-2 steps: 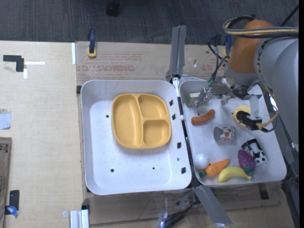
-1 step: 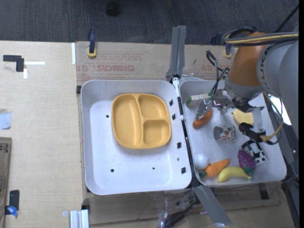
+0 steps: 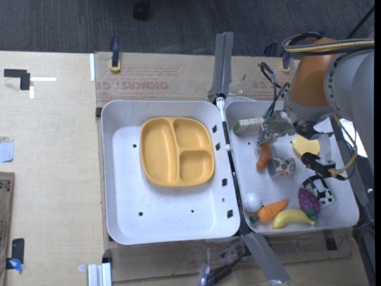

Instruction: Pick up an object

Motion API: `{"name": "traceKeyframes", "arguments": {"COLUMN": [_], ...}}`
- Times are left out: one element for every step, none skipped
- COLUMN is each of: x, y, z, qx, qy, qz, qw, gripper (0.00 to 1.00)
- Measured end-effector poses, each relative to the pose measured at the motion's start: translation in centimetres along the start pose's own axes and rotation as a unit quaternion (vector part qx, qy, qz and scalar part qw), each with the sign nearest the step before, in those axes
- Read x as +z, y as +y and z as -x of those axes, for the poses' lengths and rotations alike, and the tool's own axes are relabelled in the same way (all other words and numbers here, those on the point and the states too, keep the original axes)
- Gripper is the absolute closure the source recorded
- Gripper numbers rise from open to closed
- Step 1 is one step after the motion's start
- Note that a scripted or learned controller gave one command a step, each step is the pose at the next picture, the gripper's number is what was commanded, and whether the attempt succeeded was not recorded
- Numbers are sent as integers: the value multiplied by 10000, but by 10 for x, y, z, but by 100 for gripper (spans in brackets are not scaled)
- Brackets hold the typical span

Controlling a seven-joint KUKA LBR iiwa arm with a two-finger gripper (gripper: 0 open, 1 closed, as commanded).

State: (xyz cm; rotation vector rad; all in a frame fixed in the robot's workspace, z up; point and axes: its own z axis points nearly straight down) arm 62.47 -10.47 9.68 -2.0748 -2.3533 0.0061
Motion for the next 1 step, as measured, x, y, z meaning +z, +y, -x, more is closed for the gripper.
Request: {"name": "traceKeyframes", "arguments": {"x": [-93], "y": [22], "z": [-42], "qx": [452], "qy": [-7], "qz": [14], "qw": [9990], "gripper": [100]}}
